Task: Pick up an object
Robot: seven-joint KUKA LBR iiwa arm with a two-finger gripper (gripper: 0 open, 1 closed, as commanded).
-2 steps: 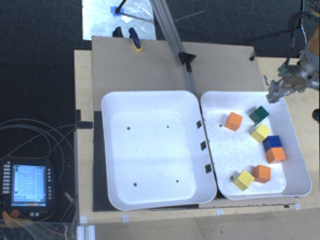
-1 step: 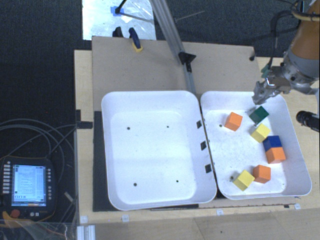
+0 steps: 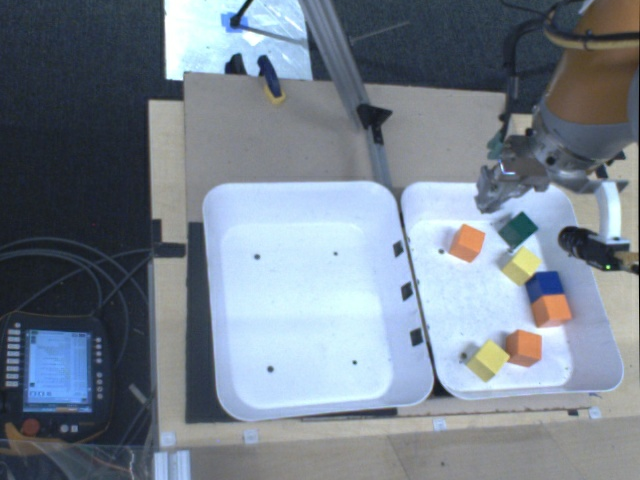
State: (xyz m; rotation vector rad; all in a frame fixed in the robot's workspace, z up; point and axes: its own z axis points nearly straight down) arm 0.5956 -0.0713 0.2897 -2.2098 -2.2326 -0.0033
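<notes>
Hovering over the right bin (image 3: 590, 363) near the green cube (image 3: 518, 230), the gripper (image 3: 494, 196) has nothing lifted yet

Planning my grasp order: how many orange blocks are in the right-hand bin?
3. One orange block sits near the bin's upper left, one touches the blue block at the right wall, one is near the front, beside a yellow block. None seem hidden.

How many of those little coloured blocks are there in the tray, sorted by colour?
Orange blocks: 3
Yellow blocks: 2
Green block: 1
Blue block: 1
Total: 7, all in the right bin.
</notes>
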